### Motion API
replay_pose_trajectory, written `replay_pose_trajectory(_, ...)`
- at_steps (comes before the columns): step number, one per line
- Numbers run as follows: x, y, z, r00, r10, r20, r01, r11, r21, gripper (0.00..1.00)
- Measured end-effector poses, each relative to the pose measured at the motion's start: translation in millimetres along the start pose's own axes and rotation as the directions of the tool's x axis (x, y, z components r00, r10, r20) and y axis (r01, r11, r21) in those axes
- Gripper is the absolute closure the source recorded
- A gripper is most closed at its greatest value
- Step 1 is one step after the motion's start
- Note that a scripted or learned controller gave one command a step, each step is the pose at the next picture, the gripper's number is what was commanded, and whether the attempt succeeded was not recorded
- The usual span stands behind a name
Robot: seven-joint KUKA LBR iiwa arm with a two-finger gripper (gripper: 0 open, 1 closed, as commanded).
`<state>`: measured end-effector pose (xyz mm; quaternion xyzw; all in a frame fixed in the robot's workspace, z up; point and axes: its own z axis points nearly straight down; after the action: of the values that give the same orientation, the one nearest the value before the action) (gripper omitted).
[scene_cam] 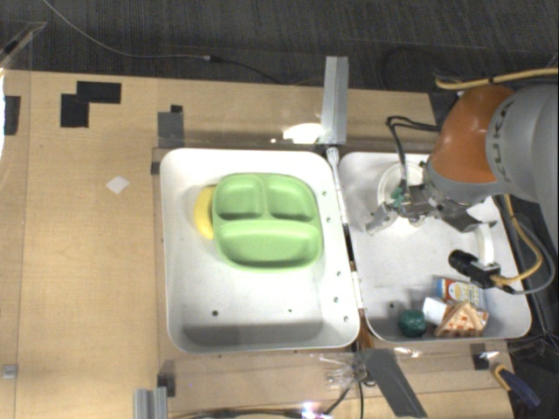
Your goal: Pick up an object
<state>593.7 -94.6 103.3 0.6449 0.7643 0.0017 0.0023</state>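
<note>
Risk lies mostly in aim: the pincer (397, 201) hangs over the upper part of the right white bin (384, 278), well apart from the things clustered at that bin's lower right corner — a dark green round object (412, 323), a small white tube-like item (434, 308) and a crinkled orange-patterned packet (461, 319). Closing here would likely catch nothing. Whether the pincer is open I cannot tell. The packet's long axis seems to run diagonally, upper left to lower right.

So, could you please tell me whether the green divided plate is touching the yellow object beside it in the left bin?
Touching. In the camera view the green divided plate overlaps the yellow object, whose edge disappears under the plate's left rim with no gap.
</note>
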Motion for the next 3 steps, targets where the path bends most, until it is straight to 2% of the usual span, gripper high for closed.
replay_pose_trajectory(1,-8,26,11,0.999,-0.037,0.001,0.037,0.999,0.015,0.0)
replay_pose_trajectory(2,-15,29,13,0.998,0.065,0.0,-0.065,0.998,0.009,0.0)
replay_pose_trajectory(3,3,-15,8,0.997,0.076,0.006,-0.075,0.997,-0.018,0.0)
